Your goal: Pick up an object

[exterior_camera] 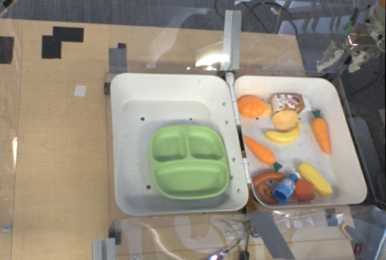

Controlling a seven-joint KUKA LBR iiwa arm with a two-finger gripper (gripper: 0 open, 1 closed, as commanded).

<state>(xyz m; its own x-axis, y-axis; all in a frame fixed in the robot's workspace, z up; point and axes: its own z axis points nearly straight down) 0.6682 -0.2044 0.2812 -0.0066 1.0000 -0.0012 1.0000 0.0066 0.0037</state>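
Pincer [345, 60] hangs at upper right — nothing held.

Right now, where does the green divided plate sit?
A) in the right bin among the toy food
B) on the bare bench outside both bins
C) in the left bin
C: the green divided plate lies flat in the left bin, while the toy food fills the right bin.

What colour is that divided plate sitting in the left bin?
Light green. The divided plate shows plainly in the camera view, resting in the left white bin.
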